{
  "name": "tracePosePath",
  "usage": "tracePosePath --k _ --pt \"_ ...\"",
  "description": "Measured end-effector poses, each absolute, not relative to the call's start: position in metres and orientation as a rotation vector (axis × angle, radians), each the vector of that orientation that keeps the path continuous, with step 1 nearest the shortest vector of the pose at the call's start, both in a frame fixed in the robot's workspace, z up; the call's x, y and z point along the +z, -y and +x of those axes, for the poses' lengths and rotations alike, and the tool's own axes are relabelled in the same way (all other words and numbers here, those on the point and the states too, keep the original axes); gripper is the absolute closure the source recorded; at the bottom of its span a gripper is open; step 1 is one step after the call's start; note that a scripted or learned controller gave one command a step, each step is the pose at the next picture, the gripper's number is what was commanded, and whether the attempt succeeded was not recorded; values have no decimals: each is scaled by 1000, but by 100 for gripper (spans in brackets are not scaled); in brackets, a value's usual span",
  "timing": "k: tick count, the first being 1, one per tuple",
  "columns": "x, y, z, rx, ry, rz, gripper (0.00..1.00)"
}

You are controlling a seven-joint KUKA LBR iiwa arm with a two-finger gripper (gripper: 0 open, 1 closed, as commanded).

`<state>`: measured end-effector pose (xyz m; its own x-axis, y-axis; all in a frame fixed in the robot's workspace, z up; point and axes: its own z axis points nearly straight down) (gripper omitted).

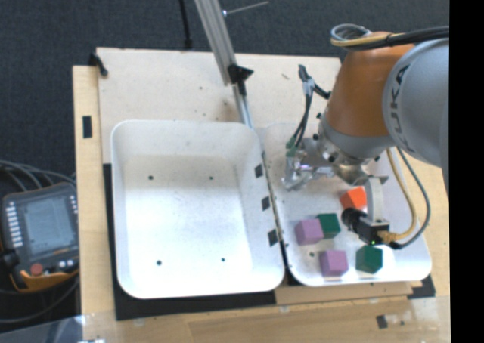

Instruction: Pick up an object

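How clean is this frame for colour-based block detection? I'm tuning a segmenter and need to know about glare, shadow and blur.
Camera view: lighting is even and soft, with no harsh glare on the left bin. The arm overhangs the right bin, hiding part of it. The purple blocks, green blocks and orange block read distinctly, though overall sharpness is modest and edges are slightly soft.

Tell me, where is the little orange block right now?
The orange block lies in the right-hand bin, just under the arm's wrist, up and to the right of a green block and a purple block.
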<state>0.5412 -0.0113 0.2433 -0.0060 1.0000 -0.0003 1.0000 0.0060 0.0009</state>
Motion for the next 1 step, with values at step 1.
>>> tracePosePath --k 1 --pt "234 -32 550 1 -2227 2214 100"
